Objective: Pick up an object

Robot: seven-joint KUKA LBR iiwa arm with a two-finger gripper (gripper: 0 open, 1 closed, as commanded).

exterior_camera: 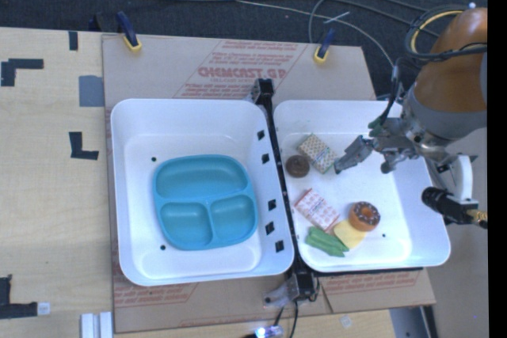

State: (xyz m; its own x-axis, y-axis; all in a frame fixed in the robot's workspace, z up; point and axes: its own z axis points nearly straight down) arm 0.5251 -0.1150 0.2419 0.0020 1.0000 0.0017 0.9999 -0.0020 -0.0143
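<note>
The right bin (pixel 412 249) holds several small items: a patterned box (pixel 317 152), a brown round cookie (pixel 297 165), a pink-and-white packet (pixel 317 208), a green pod (pixel 327 243), a yellow piece (pixel 348 234) and a chocolate doughnut (pixel 365 214). My gripper (pixel 367 154) hangs over the right bin's middle, to the right of the patterned box and above the doughnut. One dark finger (pixel 348 157) points left toward the box. Nothing shows between the fingers.
The left bin (pixel 127 131) holds a blue divided plate (pixel 204 199). A black divider (pixel 272 162) runs between the bins. Clamps (pixel 129 34) and cables lie at the cardboard's far edge. The arm's body (pixel 447 83) fills the right side.
</note>
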